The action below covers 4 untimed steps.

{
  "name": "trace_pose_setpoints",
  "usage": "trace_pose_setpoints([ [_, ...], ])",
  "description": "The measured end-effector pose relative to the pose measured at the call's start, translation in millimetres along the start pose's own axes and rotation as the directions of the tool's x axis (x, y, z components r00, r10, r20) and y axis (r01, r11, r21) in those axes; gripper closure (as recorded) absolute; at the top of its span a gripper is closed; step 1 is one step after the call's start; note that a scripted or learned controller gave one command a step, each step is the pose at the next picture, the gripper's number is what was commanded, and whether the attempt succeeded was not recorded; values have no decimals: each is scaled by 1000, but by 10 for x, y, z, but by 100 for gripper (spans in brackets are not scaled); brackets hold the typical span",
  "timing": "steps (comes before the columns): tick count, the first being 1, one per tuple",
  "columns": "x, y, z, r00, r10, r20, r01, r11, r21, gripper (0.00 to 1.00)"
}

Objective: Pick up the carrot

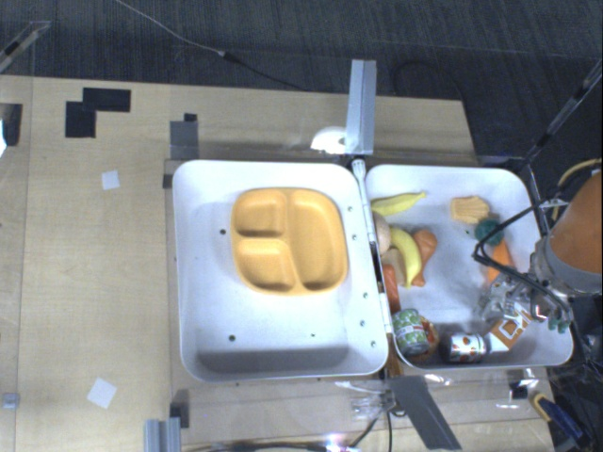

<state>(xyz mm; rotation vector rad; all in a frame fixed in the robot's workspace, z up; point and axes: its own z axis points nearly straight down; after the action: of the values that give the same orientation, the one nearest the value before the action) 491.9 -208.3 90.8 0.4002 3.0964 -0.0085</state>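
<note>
Two white bins sit side by side on the counter (85, 281), and we see a yellow sectioned plate (287, 240) in the left bin (203, 347). Inside the right bin (528, 191), the carrot (498, 255) lies near the right wall, beside a teal item (486, 229). The jaws (509, 309) hang low just below the carrot; we cannot tell whether they are parted or closed.
</note>
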Motion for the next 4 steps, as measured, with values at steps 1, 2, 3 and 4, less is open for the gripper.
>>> trace_pose_setpoints([
  [1, -24, 36, -8, 1000, -3, 7, 3, 1000, -4, 0],
  [2, -51, 31, 12, 959, 283, -7, -283, 959, 0, 0],
  [3, -1044, 325, 46, 927, 375, -8, -375, 927, -2, 0],
  [4, -1276, 435, 49, 902, 431, -8, -431, 903, 0, 0],
])
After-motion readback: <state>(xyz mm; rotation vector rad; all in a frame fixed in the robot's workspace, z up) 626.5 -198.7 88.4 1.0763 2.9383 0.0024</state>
